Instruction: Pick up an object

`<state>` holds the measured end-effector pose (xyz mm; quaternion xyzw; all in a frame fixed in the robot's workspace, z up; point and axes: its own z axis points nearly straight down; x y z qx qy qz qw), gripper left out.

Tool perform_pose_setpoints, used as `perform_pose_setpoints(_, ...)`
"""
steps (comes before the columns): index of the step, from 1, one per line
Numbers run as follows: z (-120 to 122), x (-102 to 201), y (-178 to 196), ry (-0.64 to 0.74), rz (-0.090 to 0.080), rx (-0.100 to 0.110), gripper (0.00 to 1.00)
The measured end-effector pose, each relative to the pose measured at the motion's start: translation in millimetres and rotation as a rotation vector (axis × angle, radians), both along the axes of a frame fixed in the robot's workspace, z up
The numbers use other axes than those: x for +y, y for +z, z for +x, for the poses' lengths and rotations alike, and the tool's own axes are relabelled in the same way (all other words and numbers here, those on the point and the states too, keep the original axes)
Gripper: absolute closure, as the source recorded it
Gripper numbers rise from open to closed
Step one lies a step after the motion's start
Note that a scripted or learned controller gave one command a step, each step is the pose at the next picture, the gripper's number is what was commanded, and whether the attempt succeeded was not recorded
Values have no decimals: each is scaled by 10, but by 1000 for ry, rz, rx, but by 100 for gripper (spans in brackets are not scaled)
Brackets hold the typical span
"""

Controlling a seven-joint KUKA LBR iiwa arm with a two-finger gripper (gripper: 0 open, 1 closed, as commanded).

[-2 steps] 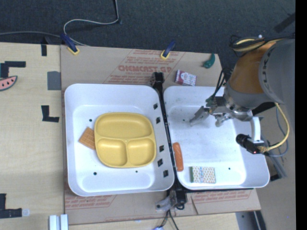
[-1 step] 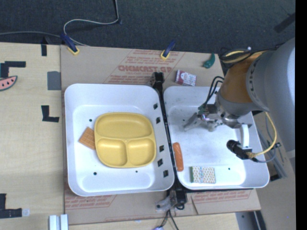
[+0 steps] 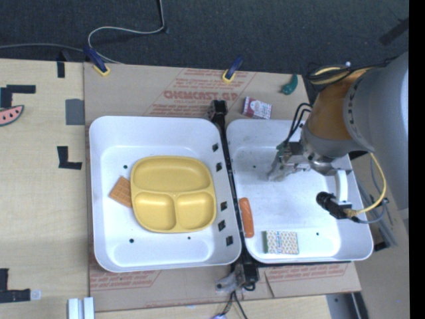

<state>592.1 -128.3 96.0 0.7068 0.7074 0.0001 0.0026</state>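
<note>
Gripper (image 3: pixel 277 170): two-finger metal tool on grey arm with orange band (image 3: pixel 332 115), lowered over upper middle of right-hand shallow white bin (image 3: pixel 345 241); whether shut or apart cannot be told, nothing seen held, floor beneath it bare

Orange carrot-shaped toy (image 3: pixel 246 217): lying along right bin's left wall, well apart from tool

Small square patterned pad (image 3: pixel 281 242): flat near front of right bin; likeliest picks, judged by reach

Yellow three-compartment plastic plate (image 3: pixel 174 193): centred in left-hand white bin (image 3: pixel 106 244), partly covering tan cracker-like piece (image 3: pixel 121 191)

A robotics lab: bench (image 3: pixel 40 198) with cardboard sheet (image 3: pixel 192 92), clamps (image 3: pixel 98 62), taped markers (image 3: pixel 66 157), trailing cables (image 3: pixel 126 28).
</note>
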Motion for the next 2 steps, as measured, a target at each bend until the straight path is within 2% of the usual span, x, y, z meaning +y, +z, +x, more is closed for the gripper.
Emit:
perform_pose_setpoints(1,-1,0,-2,0,0,0,0)
perform_pose_setpoints(2,-5,5,89,0,1,2,100)
